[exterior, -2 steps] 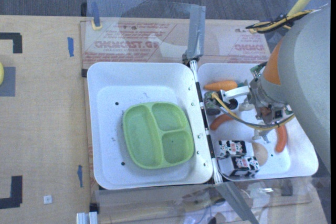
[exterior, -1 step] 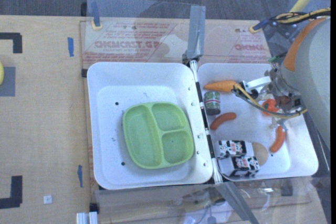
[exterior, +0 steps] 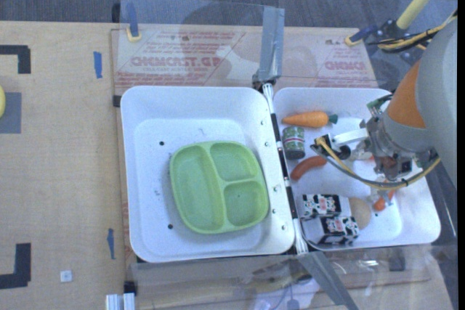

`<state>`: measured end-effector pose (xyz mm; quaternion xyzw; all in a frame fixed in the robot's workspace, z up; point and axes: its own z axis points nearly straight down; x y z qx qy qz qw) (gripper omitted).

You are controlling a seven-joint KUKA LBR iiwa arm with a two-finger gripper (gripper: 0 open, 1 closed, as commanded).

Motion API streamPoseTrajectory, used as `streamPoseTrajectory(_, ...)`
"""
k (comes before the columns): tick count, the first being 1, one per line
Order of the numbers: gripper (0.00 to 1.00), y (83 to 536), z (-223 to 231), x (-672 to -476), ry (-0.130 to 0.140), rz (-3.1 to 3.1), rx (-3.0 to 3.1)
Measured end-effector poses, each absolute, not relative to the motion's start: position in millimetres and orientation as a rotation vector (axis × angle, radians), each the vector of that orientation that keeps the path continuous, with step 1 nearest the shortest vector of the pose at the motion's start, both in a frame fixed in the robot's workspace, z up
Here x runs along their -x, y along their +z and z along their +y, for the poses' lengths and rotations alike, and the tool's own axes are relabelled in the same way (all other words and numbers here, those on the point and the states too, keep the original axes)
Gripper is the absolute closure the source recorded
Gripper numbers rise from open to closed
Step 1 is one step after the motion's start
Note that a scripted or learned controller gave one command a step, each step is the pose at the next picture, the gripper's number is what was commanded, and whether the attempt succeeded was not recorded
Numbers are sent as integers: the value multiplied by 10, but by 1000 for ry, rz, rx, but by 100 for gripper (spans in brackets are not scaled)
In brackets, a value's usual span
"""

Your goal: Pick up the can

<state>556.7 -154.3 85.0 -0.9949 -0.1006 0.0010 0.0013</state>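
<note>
From the overhead camera, the small dark green-labelled can (exterior: pixel 293 141) stands upright in the right white bin (exterior: pixel 425 225), close to its left wall, just below an orange carrot (exterior: pixel 306 118) and above a reddish sausage (exterior: pixel 308 167). The gripper (exterior: pixel 383 172) hangs over the bin's right half, apart from the can; whether it is spread or closed cannot be told. A green three-compartment plate (exterior: pixel 220 186) lies in the left bin (exterior: pixel 145 112).

The can (exterior: pixel 293 141) is small, dark green-labelled, and stands upright at the right bin's (exterior: pixel 425 225) left wall, between carrot (exterior: pixel 306 118) and sausage (exterior: pixel 308 167).
</note>
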Motion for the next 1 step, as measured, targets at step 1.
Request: streamPoseTrajectory(1, 0, 2465, -1722, -5155, 3, -350, 3121)
